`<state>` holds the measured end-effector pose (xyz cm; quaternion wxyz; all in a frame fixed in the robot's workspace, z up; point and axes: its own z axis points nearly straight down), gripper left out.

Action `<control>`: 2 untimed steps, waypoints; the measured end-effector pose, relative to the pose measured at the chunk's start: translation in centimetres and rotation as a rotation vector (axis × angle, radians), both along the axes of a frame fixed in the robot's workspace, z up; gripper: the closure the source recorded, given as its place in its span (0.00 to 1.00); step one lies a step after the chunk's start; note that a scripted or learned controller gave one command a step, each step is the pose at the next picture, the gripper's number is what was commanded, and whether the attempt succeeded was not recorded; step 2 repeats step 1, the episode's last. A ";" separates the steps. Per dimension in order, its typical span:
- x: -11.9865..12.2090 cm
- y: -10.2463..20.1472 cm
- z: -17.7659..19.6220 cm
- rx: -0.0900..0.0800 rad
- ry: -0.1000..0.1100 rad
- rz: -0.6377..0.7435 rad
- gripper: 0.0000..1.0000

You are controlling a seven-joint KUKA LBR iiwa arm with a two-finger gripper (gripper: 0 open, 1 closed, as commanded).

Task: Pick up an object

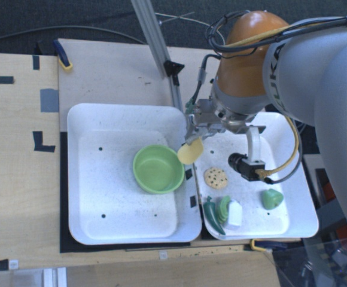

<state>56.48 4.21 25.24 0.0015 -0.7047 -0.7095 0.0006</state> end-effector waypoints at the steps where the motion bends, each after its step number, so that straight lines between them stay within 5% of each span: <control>1: -1.5 5.6 -1.9 -0.001 0.002 0.000 1.00; 2: -1.5 5.6 -1.9 -0.001 0.002 0.000 1.00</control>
